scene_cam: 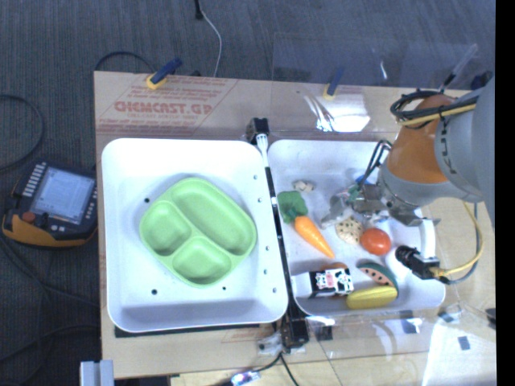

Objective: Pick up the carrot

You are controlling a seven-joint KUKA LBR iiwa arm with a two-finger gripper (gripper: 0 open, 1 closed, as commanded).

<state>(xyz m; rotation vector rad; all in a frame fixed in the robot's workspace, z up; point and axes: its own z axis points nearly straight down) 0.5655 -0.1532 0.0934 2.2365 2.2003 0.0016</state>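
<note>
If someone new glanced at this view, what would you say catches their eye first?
Probably the light green divided plate, alone in the left bin. Next, the right bin's cluster of toy food: the orange carrot near its left wall, a red tomato beside it, and the grey-and-orange arm reaching in from the right.

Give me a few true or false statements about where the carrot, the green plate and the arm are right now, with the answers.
1. The carrot lies in the right bin. True.
2. The green divided plate sits in the right bin. False: it sits in the left bin.
3. The end effector holds the carrot. False: the carrot lies on the bin floor, apart from it.
4. A tomato lies right of the carrot. True.
5. The banana lies on the plate. False: it lies near the right bin's front wall.
</note>
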